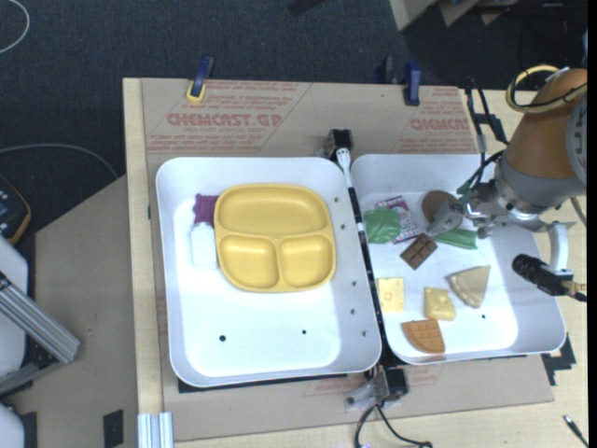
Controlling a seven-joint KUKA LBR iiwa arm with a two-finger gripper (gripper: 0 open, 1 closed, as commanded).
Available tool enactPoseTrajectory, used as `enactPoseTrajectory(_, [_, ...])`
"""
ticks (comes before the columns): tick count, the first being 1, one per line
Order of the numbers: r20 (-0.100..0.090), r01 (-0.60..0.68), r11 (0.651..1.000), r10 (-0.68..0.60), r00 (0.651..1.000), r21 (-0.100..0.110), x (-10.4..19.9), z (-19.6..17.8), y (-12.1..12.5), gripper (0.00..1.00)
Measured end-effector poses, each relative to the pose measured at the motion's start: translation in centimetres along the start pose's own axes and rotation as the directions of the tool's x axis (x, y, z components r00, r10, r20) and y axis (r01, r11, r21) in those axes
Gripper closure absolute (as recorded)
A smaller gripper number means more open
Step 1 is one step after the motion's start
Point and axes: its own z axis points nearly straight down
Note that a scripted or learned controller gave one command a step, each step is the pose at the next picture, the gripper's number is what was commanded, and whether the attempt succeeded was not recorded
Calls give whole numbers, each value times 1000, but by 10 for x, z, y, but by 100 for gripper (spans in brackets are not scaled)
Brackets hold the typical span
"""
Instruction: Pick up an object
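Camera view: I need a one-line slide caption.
KUKA arm's gripper reaches into the right bin of toy food; a yellow divided tray fills the left bin.

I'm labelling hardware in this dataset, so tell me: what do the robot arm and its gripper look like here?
The arm enters from the right: a rounded orange band sits above a grey, cylindrical wrist section. Black cables loop along it, and a yellow cable curls near its top. The gripper is a grey metal assembly with a roundish end, over the right bin. A black, cylindrical part juts out below the wrist.
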Motion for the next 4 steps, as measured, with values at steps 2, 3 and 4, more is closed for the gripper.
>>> enactPoseTrajectory(2, [0, 1, 1000, -1, 1000, -15, 1, 15, 4, 100])
enactPoseTrajectory(3, [4, 1, 1000, -1, 1000, -12, 2, -28, 6, 100])
enactPoseTrajectory(4, [5, 2, 1000, -2, 1000, -15, 5, -92, 9, 100])
